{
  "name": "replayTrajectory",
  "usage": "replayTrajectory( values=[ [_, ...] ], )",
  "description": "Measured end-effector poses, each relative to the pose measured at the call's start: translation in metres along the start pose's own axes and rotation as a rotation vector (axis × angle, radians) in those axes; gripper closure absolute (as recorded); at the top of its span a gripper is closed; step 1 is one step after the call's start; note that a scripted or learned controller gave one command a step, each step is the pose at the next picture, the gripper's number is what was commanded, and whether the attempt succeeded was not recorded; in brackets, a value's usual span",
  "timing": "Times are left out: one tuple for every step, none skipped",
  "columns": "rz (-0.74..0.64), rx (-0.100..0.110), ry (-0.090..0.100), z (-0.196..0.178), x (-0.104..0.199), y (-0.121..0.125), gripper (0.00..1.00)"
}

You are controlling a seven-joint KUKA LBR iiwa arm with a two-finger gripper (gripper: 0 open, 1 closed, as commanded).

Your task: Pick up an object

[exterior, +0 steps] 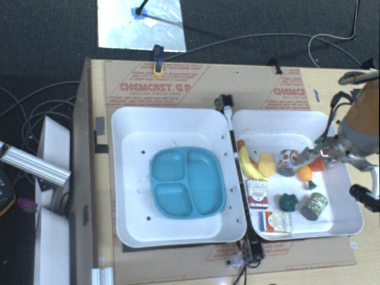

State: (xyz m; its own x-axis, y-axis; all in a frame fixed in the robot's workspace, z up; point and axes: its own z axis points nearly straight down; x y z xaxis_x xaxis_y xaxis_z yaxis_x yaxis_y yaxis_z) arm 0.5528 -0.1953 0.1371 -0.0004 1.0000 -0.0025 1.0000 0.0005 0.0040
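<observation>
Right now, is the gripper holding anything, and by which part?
It cannot be told. The gripper sits low among the small orange fruit and red-patterned can, with no object visibly between its fingers.

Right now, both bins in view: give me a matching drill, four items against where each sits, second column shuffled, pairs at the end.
Items:
1. blue divided plate
2. banana
3. green can
4. gripper

Places:
A. right bin, near its front right corner
B. above the right bin, beside the orange fruit
C. left bin, in the middle
D. right bin, along its left wall

Pairs: 1-C, 2-D, 3-A, 4-B
</observation>
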Motion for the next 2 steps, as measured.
replayTrajectory(
  values=[
    [0.0, 0.003, 0.003, 0.053, 0.034, -0.045, 0.0],
    [0.0, 0.003, 0.003, 0.052, 0.055, -0.066, 0.0]
  ],
)
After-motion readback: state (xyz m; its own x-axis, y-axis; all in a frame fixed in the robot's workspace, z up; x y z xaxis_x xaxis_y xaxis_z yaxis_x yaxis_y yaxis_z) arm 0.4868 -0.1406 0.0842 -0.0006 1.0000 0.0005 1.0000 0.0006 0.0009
